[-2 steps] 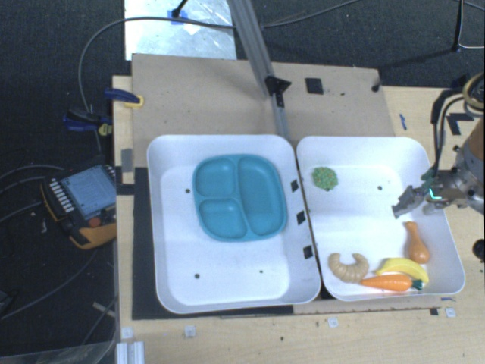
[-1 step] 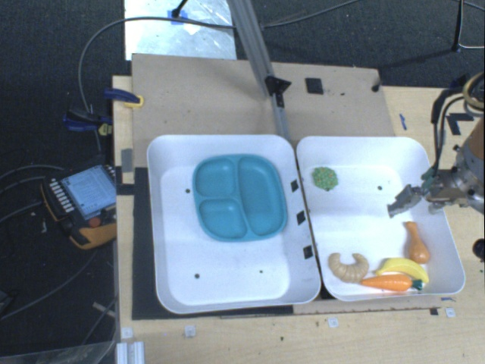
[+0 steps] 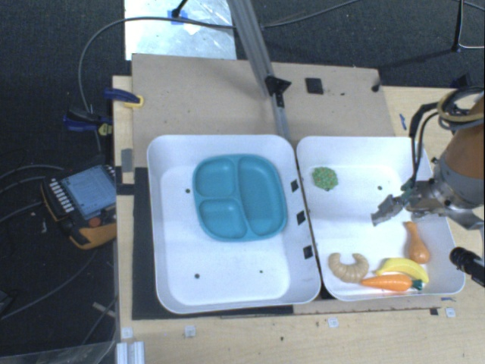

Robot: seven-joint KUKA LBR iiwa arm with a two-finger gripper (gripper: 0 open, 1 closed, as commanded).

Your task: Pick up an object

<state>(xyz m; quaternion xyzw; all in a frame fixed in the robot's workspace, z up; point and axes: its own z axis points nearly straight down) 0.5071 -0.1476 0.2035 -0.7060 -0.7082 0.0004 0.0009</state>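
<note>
Pincer (image 3: 388,209) over right bin (image 3: 356,154), near its right side, fingers (image 3: 381,213) parted and pointing left; nothing between them. Released, then, and not yet on any target.

Candidate objects all in right bin: green broccoli-like piece (image 3: 325,178) alone near upper left, well apart from pincer; orange gourd-shaped toy (image 3: 416,243) just below and right of pincer, nearest pick. Croissant (image 3: 348,267), carrot (image 3: 389,282) and banana (image 3: 403,268) bunched along lower wall, carrot and banana touching. Probably slid there because bin floor slopes to rim; crowding makes clean pinch harder, so lone pieces look like easier targets.

Left bin (image 3: 170,226) carrying 1 blue 3-compartment plate (image 3: 239,196), likely a drop-off spot. Bins butted side by side, black tabs at seam, presumably to stop shifting.

Writing: none legible on bins, toys or plate. Handheld device (image 3: 85,196) left of bench too blurred to read.
</note>
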